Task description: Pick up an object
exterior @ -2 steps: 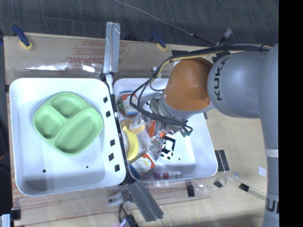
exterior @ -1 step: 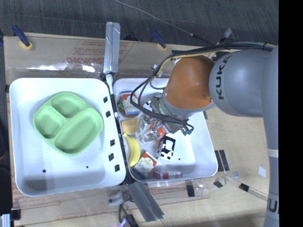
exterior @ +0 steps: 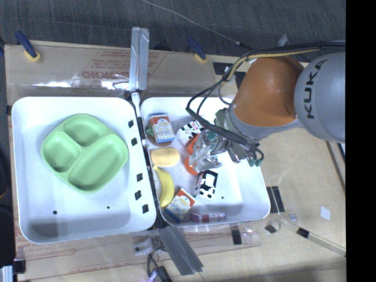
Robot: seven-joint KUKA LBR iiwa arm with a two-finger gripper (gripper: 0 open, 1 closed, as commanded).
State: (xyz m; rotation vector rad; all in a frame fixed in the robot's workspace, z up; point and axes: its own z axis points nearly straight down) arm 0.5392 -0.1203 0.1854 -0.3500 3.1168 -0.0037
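Note:
The right bin [exterior: 254, 200] holds several small items: a red and blue carton [exterior: 160, 128], a pale yellow block [exterior: 165, 156], a banana [exterior: 166, 187], a small juice box [exterior: 181, 204], a black and white spotted piece [exterior: 205, 183], a dark red tube [exterior: 207, 217] and an orange ring-like piece [exterior: 190, 157]. My gripper [exterior: 205, 155] reaches down into the middle of this bin, right beside the orange piece and just above the spotted piece. The wrist hides what lies under the fingertips.
The left bin [exterior: 35, 216] holds a green divided plate [exterior: 85, 151]. A metal divider strip [exterior: 139, 57] stands at the back between the bins. Black cables [exterior: 205, 96] loop over the right bin's back. The arm's orange band [exterior: 267, 93] overhangs the right bin's right side.

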